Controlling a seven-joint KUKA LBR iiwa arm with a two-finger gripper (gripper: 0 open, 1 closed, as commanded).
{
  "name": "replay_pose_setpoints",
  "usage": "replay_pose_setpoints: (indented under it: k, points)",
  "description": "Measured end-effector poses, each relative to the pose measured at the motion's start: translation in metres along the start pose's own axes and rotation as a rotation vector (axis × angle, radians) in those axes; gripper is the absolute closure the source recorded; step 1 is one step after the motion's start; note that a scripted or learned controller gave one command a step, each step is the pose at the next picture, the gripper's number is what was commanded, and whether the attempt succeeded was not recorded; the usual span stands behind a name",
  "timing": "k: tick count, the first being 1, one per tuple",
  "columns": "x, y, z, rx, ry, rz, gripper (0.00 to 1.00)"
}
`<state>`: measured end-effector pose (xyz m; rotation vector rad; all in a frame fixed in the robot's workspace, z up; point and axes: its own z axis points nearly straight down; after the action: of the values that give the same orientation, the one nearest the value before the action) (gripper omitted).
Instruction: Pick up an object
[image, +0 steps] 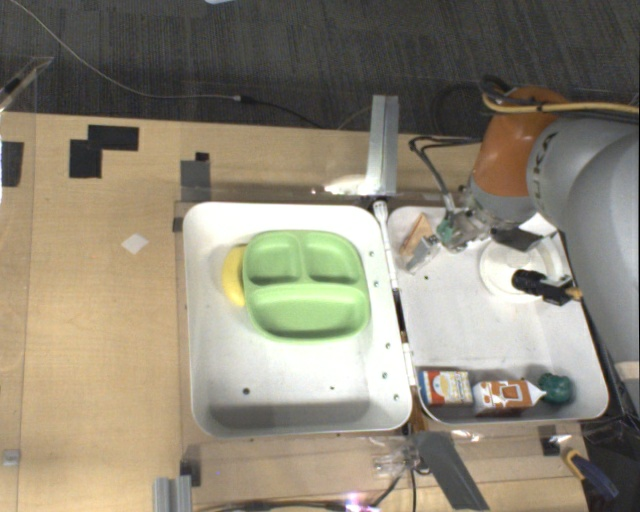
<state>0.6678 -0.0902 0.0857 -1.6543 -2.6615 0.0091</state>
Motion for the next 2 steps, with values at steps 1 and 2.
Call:
replay_pose_setpoints:
  k: [1, 2]
  points:
    - [0.049, 0.017, -0.1, -0.015, -0.007, 0.044, 0.0]
    - [-0.012, -0.004, -0.059, -0.013, -0.006, 0.04, 0.0]
